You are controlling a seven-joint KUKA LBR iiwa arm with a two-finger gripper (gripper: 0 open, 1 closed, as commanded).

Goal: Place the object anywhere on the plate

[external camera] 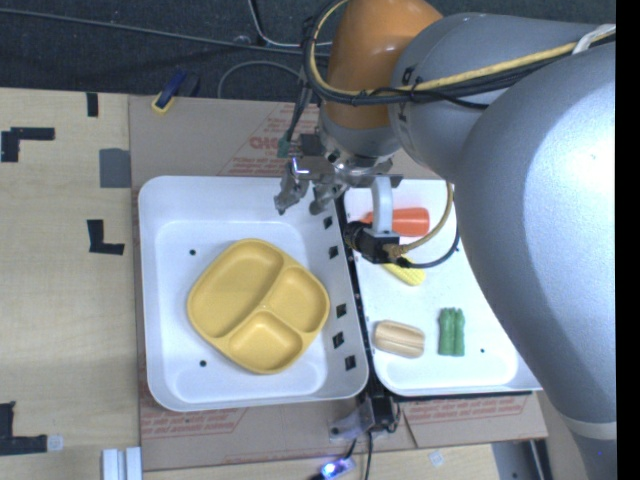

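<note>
Bulking nearest us, our grey arm [540, 168] poises its two-finger gripper [303, 200], spread and holding nothing, above the left bin's back wall. No toy lies on the yellow compartmented plastic plate [258, 304]; candidates wait in the right white bin [495, 368].

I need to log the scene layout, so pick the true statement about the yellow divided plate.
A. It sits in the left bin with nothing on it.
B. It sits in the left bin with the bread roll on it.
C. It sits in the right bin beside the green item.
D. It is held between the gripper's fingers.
A: the yellow divided plate lies bare in the left bin, while the bread roll rests in the right bin.
</note>
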